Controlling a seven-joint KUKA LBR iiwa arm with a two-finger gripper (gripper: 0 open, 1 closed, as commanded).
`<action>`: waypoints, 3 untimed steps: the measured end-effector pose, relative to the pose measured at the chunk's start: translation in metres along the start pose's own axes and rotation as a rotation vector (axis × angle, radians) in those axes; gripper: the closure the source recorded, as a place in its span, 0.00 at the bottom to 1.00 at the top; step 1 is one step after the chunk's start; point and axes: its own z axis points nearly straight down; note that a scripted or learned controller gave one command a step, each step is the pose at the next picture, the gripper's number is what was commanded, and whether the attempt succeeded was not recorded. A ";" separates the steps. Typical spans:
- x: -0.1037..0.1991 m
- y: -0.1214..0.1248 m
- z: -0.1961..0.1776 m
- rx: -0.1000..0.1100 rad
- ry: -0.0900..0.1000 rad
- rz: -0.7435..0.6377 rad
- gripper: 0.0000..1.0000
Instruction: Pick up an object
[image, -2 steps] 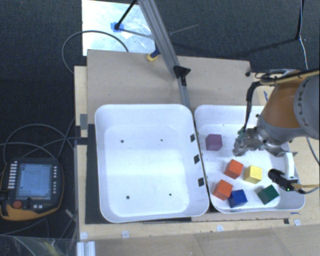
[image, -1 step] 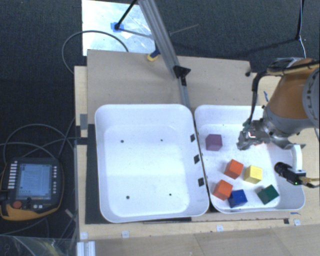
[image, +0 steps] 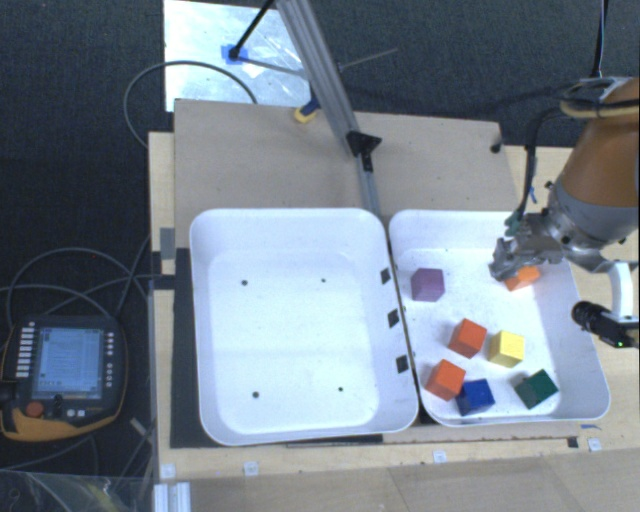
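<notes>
Two white bins sit side by side on the bench: the left bin and the right bin. The arm enters from the right, its orange band above the wrist, and the gripper is low over the upper right part of the right bin.

An orange block lies directly at the gripper, showing just below and right of the tip and partly covered by it. Whether the block is gripped cannot be told; the gripper body hides the contact.

Remaining items in the right bin stand well apart from the gripper:
- purple cube, upper left, near the divide between bins;
- orange cube, centre;
- yellow cube, just right of that orange cube;
- second orange cube, lower left;
- blue cube, just beside it at the front rim;
- green cube, lower right.

A teach pendant rests on the floor left of the bench.
</notes>
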 end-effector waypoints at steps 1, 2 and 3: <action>0.000 0.002 -0.031 0.004 0.001 0.000 1.00; 0.046 0.031 -0.029 0.003 0.002 -0.004 1.00; 0.096 0.051 -0.032 0.004 0.003 -0.005 1.00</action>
